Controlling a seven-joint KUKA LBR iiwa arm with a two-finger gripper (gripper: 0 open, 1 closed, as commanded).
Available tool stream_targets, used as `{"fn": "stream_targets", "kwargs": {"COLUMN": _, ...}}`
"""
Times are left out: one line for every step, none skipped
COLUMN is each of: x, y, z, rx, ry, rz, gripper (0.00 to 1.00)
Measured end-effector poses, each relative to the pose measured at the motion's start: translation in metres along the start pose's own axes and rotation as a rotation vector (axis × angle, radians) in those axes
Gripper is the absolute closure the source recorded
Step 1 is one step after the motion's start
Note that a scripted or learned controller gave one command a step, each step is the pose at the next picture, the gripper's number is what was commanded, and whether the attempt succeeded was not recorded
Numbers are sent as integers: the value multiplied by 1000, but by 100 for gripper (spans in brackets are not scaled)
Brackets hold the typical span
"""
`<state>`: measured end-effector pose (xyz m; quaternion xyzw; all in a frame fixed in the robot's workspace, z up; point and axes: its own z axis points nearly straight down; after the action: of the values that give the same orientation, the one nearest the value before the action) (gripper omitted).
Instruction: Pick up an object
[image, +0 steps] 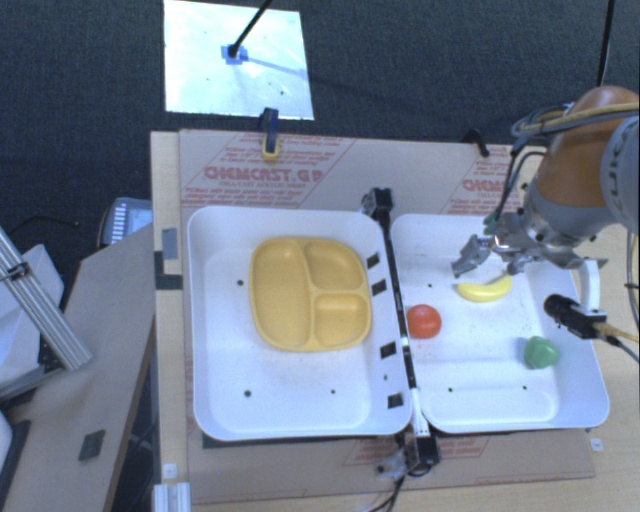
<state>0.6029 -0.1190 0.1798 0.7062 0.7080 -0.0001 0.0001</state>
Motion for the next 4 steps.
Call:
{"fn": "stream_targets", "kwargs": {"x": -1, "y": 9, "z": 58, "rx": 0, "ry": 0, "rz": 1, "gripper": 0}}
{"fn": "stream_targets", "kwargs": {"x": -3, "y": 12, "z": 93, "rx": -10, "ry": -4, "rz": 3, "gripper": 0}}
{"fn": "stream_targets", "kwargs": {"x": -2, "y": 11, "z": 84, "rx": -5, "ry": -1, "rz": 3, "gripper": 100}}
{"fn": "stream_targets", "kwargs": {"x": 4, "y": 7, "z": 38, "rx": -5, "ry": 0, "rz": -2, "gripper": 100}}
